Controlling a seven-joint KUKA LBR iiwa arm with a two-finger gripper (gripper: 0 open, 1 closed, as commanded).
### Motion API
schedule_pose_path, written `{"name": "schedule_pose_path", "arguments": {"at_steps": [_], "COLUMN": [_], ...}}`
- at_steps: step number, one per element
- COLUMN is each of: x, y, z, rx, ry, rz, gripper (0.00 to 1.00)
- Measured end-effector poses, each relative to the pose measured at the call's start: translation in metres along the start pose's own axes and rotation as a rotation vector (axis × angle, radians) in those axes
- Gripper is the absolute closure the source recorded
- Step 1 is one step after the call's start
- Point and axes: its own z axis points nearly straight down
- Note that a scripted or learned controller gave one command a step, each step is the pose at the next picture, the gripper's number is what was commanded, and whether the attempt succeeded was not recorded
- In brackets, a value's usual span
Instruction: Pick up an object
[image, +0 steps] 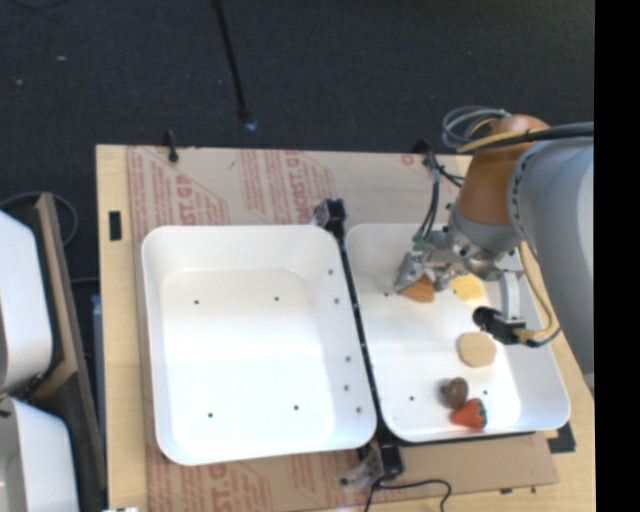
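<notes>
The pincer (424, 272) hung over an orange piece (419, 291) in the right bin (540, 400); its grip could not be told. A yellow piece (467, 288) lay at the orange one's three o'clock.

Grey arm (555, 190), orange wrist band, looping grey cables.

Both bins (250, 440) looked smooth white plastic, slightly glossy. Bench top (240, 190) was matt brown cardboard with red print. Arm (560, 190) had smooth grey casing, its orange band (490, 185) shiny. Floor (300, 70) was dark, rough carpet
</notes>
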Motion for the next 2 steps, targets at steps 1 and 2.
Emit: {"name": "schedule_pose_path", "arguments": {"at_steps": [1, 2], "x": [0.063, 0.157], "y": [0.015, 0.018], "z": [-0.098, -0.093], "rx": [-0.013, -0.004], "ry": [-0.001, 0.000], "rz": [-0.006, -0.008], "gripper": [1.00, 1.00]}}
